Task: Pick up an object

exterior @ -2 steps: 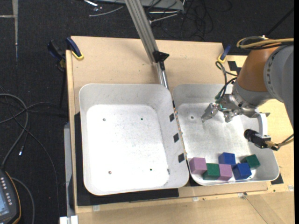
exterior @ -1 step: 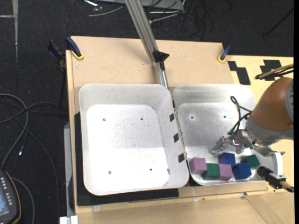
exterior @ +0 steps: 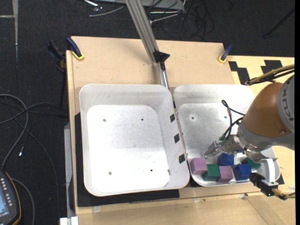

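Several small blocks lie crowded in the front corner of the right bin (exterior: 201, 102). Among them are a purple block (exterior: 198, 165), a green block (exterior: 213, 172), a second purple block (exterior: 226, 173), a blue block (exterior: 226, 160) and another blue block (exterior: 242, 171). A green piece (exterior: 253, 163) peeks out from under the arm. My gripper (exterior: 214, 149) hangs low over this cluster, just behind the blue and purple blocks. The orange and grey wrist (exterior: 265, 118) hides part of the bin's right side.
The left bin (exterior: 93, 97) sits beside the right one, sharing a raised middle rim (exterior: 177, 130). A metal pole (exterior: 145, 29) slants in from the back. Clamps mark the bench's far corners (exterior: 75, 48) (exterior: 225, 54). Cables lie on the floor at left.
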You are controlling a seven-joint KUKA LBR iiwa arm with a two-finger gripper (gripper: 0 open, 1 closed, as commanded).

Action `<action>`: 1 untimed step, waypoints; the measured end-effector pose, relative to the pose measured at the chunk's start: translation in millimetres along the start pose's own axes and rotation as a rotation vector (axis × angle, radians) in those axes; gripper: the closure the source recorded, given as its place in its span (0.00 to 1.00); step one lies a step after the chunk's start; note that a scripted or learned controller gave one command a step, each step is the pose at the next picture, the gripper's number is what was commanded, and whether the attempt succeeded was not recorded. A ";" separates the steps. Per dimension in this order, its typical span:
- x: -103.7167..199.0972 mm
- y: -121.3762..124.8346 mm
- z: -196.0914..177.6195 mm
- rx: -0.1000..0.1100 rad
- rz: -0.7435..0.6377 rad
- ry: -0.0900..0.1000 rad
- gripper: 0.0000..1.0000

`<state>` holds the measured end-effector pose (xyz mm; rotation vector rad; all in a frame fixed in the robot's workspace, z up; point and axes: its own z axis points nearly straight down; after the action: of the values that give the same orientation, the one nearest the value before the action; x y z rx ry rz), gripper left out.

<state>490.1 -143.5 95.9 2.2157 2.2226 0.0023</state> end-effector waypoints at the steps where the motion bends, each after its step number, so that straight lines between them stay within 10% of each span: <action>1: -35.3 40.2 0.4 -0.001 0.002 -0.002 0.00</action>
<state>530.5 -178.7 95.6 2.2164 2.2196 0.0012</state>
